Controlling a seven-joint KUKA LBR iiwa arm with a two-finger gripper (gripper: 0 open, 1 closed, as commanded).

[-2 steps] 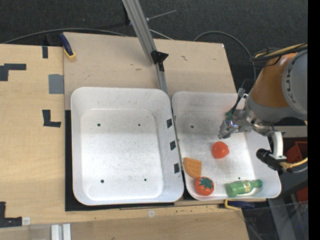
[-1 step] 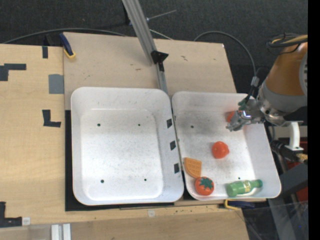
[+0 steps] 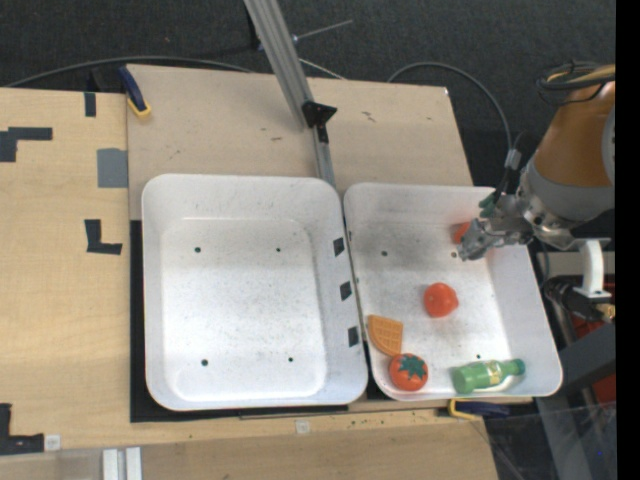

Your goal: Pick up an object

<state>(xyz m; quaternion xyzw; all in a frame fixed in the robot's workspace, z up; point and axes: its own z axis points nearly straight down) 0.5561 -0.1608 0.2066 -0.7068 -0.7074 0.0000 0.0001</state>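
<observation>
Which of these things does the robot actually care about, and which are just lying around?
Part of the job:
claw
small red piece beside the claw
red ball
orange wedge
tomato
green bottle
right bin

Just lying about:
left bin
metal pole
blue-yellow clamp

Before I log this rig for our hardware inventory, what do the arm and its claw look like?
The arm is a rounded, bulky body in grey with a broad orange band above the wrist. At its end sits a small, dark grey metal claw, much narrower than the arm. A thin dark cable runs beside the wrist. I can make out no lettering or markings at this size.
</observation>
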